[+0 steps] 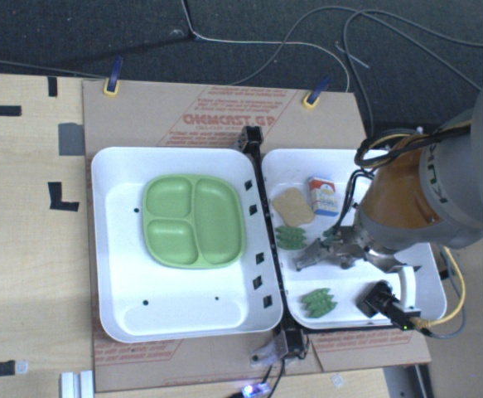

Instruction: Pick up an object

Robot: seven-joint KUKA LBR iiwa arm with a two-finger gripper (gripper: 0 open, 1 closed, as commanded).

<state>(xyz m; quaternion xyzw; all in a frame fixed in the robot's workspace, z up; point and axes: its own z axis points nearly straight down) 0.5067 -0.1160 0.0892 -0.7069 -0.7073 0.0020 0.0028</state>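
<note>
**A:** Where is the gripper [307, 258]?

**B:** It is low inside the right bin [349, 154], at the end of the grey arm [423, 193], with its tip pointing toward the divider between the bins.

**A:** Is it open or closed? Is it holding anything?

**B:** I cannot tell how far open it is, because the tip is a small grey blur from this angle. Nothing can be seen held in it.

**A:** What lies closest to it?

**B:** The upper green leafy piece [290, 237]. It lies on the bin floor just beside the gripper's tip, toward the far side of the bin. I cannot tell whether the two are touching.

**A:** What else is around the gripper?

**B:** The lower green leafy piece [317, 302] lies on the near side of the gripper and clearly apart from it. Beyond the upper leafy piece, farther from the gripper, is a tan round piece [293, 206]. A small carton [324, 196] in red, white and blue stands just beside that tan piece, on its arm side.

**A:** What is past the divider?

**B:** A green plate [195, 220] with three compartments lies flat in the left bin [108, 247], well apart from the gripper in the direction its tip points.

**A:** How many of each thing are there?

**B:** There are two green leafy pieces, one tan round piece, one carton, one plate and two bins. Four things share the gripper's bin, and one lies in the other.
</note>
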